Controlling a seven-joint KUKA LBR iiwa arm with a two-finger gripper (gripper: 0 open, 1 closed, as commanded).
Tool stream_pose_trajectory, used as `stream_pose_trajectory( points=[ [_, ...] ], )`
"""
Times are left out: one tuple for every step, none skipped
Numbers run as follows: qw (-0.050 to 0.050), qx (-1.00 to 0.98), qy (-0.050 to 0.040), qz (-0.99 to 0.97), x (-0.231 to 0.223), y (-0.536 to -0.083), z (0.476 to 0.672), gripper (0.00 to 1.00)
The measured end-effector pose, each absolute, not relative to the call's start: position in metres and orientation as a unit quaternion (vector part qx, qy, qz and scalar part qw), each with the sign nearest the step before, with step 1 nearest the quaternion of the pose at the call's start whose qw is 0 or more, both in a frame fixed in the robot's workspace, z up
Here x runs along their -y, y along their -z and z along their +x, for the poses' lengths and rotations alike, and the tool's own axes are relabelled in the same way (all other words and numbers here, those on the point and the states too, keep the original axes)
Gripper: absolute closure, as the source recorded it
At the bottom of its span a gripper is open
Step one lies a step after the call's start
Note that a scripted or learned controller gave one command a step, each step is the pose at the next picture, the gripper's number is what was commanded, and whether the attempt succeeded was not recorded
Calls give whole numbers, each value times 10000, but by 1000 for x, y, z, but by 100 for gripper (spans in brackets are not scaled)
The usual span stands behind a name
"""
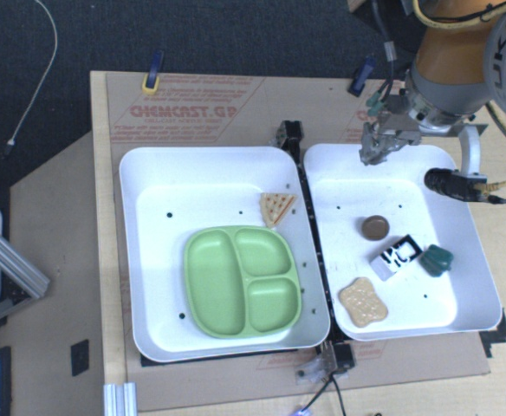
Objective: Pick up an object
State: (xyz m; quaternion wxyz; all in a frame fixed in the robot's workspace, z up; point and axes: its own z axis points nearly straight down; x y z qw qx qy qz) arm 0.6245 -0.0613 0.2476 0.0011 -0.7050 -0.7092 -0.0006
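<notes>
Over the far rim of the right-hand bin (461,319), that's where the gripper (376,152) hangs, the grey arm and its orange band reaching in from the right. From the fixed overhead camera, the fingers are a dark huddle against the white wall, and I cannot tell whether they stand apart or together; nothing shows between them, so call it empty-handed.

Now, what's on offer? Everything pickable in this bin lies nearer the camera than the gripper. Closest candidate: the brown round disc (374,227), almost straight toward the camera from the fingertips, no sideways shift to speak of. Being round, it has no long axis to line up with, so wrist angle looks forgiving there, I'd judge.

Further on and off toward the arm's side, the black-and-white block (398,256) lies tilted, long axis running diagonally, with the teal piece (436,260) just beside it. Those two sit close together, a tighter target. Beyond them, nearest the front rim, the toast slice (362,302) lies flat.

Across the divider, away from the arm, the cracker wedge (276,207) sits near the green divided plate (241,281) in the other bin (140,232), a far longer trip.

My read: the disc is the short move.
</notes>
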Motion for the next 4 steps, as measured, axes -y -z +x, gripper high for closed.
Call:
stream_pose_trajectory(
  points=[
    [22,7092,-3,-7050,9,-232,613,100],
    [16,7094,2,-7048,-45,-239,603,100],
    [20,7091,-2,-7051,-90,-240,583,100],
    [11,7073,-8,-7069,-87,-239,584,0]
  ],
)
